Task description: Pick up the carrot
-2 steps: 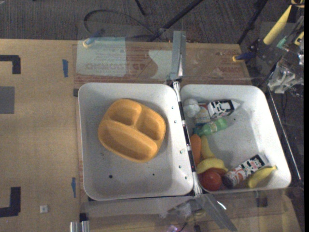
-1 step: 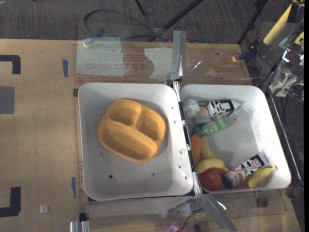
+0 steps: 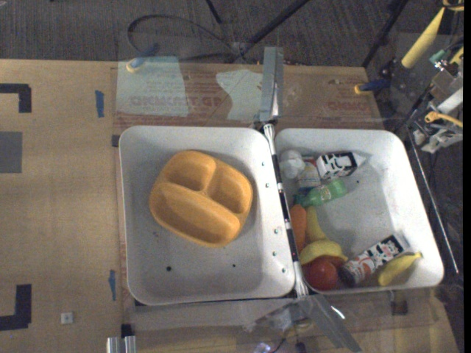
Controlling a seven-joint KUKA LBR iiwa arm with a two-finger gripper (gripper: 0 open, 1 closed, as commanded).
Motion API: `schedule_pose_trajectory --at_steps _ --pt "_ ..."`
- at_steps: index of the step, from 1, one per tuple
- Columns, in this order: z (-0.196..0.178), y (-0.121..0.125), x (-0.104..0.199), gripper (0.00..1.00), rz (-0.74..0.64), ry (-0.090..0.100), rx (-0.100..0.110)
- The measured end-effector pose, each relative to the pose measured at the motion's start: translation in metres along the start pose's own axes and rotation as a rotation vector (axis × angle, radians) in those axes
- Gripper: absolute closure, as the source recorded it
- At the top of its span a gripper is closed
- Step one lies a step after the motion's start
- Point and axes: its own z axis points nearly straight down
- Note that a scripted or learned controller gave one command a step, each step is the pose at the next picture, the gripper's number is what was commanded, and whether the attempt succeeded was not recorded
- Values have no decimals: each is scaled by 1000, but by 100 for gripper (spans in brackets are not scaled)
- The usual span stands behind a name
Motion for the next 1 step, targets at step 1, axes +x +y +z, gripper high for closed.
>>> schedule_pose_trajectory --at_steps 1 --pt "1 -23 35 100 214 1 -1"
